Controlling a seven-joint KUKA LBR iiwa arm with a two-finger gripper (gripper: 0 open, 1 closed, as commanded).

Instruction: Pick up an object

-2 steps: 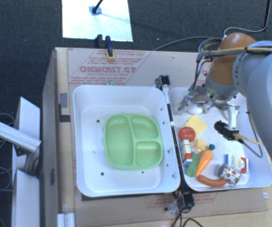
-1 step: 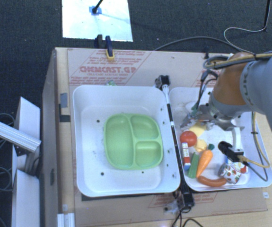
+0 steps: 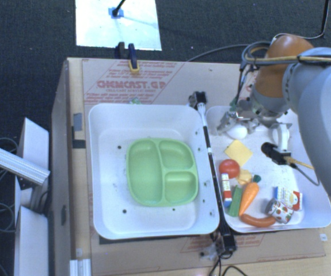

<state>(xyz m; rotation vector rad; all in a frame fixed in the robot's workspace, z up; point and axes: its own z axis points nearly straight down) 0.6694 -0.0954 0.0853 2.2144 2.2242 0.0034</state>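
Observation:
My gripper [image 3: 236,121] hangs low over the far end of the right bin [image 3: 320,209], just above a white egg [image 3: 238,132]. The egg rests on the bin floor, touching or nearly touching the gripper's underside. Toward the front lie a yellow cheese slab [image 3: 238,152], a red tomato [image 3: 229,167], an orange carrot [image 3: 248,197], a curved orange sausage [image 3: 257,221] and a small printed carton [image 3: 284,203]. A red and white bottle [image 3: 227,188] and a green piece [image 3: 236,200] lie along the bin's left wall.
The left bin [image 3: 105,154] holds a green divided plate [image 3: 162,171]. A black bar [image 3: 206,140] runs along the seam between the two bins. The grey arm [image 3: 315,102] covers the right bin's far right corner.

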